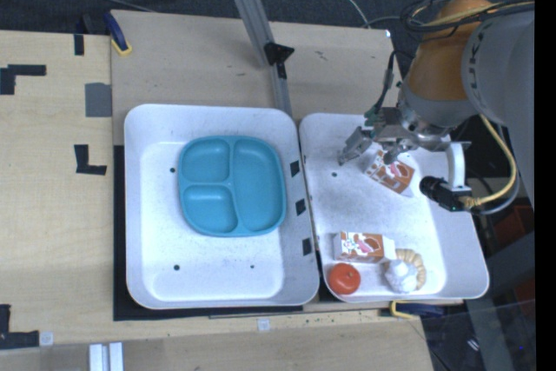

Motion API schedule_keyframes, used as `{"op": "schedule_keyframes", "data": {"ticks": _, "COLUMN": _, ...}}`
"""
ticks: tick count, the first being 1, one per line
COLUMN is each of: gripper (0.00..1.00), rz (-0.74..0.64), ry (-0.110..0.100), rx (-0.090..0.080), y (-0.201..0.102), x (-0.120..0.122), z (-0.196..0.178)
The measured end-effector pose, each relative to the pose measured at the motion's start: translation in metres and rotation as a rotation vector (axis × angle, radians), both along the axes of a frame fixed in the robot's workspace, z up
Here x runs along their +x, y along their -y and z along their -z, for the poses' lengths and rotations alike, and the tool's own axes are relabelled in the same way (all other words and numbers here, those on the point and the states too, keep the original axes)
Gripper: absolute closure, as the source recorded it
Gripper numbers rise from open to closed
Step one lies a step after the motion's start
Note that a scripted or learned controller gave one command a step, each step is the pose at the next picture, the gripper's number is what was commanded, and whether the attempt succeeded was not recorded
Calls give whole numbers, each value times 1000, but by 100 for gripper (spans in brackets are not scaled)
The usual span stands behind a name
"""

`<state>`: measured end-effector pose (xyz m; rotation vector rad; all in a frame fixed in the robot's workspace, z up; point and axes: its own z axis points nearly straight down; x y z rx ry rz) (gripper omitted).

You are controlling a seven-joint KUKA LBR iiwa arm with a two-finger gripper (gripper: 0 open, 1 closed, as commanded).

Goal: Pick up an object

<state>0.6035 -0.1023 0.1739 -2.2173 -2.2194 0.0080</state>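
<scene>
Packet, red-white, lies tilted in right bin, just below-right of our gripper; fingers spread open above it, nothing held.

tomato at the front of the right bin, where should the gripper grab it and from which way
Probably from straight above, closing across the tomato at its widest middle. It is round and sits near the bin's front rim, with the small carton close behind, so a side approach looks cramped.
</scene>
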Motion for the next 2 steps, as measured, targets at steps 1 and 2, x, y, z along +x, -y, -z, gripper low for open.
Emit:
{"op": "schedule_keyframes", "data": {"ticks": 1, "gripper": 0, "rz": 0, "ry": -1, "rx": 1, "y": 0, "x": -11, "z": 49}}
{"op": "schedule_keyframes", "data": {"ticks": 2, "gripper": 0, "rz": -1, "ry": 4, "rx": -1, "y": 0, "x": -11, "z": 87}}
